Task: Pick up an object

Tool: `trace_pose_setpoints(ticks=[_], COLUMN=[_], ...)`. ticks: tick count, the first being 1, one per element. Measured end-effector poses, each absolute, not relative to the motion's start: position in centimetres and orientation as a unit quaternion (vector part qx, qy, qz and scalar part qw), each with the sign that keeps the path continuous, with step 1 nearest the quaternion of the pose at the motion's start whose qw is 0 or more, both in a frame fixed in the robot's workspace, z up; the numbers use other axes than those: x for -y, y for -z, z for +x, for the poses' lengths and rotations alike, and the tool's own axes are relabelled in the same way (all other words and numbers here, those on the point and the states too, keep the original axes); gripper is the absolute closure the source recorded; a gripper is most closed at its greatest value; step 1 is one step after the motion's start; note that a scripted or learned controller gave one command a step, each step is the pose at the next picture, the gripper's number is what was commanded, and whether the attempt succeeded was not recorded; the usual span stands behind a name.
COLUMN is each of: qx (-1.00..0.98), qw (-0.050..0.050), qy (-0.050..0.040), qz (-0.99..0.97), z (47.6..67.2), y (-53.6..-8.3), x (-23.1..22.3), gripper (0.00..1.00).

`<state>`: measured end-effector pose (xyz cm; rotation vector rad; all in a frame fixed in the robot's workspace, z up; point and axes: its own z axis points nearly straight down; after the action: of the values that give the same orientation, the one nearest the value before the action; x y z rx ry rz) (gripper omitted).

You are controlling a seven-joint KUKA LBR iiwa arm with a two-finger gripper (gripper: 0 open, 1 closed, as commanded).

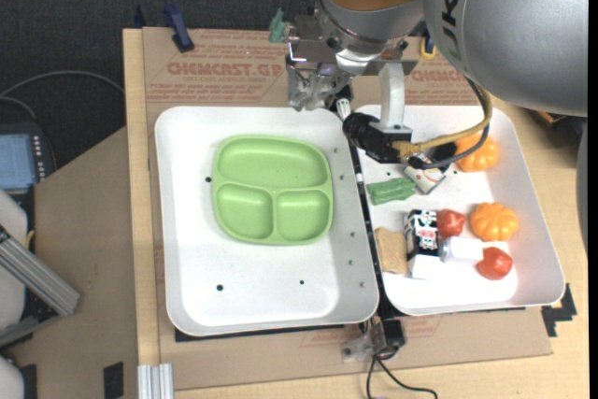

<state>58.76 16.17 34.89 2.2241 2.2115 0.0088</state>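
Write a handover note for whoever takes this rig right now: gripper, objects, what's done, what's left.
Gripper: over the back rim of the left bin, near the divider; grasp state unclear, nothing visibly picked up.
Left bin: green plate, lying flat.
Right bin: small toys, among them an orange pumpkin, a red tomato and a green piece.
Done: no object lifted.
Left: pick one up.

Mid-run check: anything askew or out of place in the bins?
One thing: a tan flat piece seems propped against the right bin's left rim instead of lying flat. The green plate sits level in the left bin.
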Motion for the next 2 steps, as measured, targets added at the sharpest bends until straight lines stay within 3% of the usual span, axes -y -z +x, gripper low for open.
trace_pose_setpoints(ticks=[1,2], qx=[-0.709,-0.71], qw=[-0.002,0.001], qy=[0.002,-0.0046], qz=[0.706,0.705], z=[51.9,47.8], y=[-34.4,-41.7], x=[-19.6,-22.6], gripper=[1.0,1.0])
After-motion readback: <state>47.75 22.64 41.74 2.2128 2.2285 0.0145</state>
